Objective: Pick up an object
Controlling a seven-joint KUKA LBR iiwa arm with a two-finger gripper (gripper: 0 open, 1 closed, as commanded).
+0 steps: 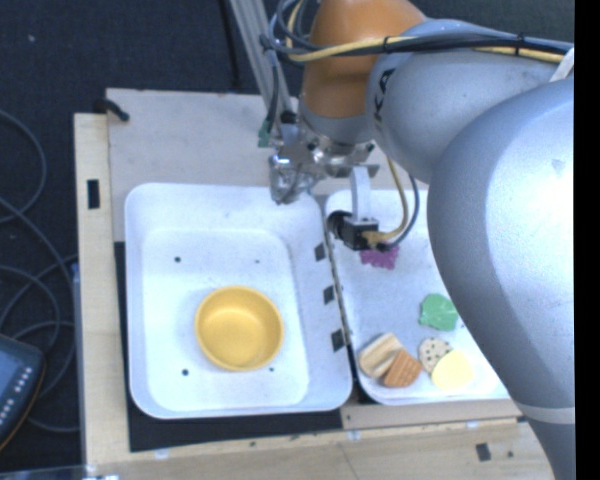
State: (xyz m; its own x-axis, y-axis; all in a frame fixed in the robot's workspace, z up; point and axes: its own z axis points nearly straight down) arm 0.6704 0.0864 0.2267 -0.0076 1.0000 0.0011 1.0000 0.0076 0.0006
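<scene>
Your gripper (285, 183) hangs at the far right corner of the left white bin (150, 268); whether the claw is wide or narrow, you cannot tell. The round yellow plastic bowl (239, 326) sits upright in that bin, nearer and well apart. In the right white bin (380, 308) lie a purple grape cluster (380, 257), a green leaf-shaped piece (439, 312) and a tan bread slice (379, 352).

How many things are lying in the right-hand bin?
6: purple piece by the far end, green piece mid-bin, then tan block, brown wedge, spotted piece and yellow piece at the near end. The arm may hide more.
</scene>
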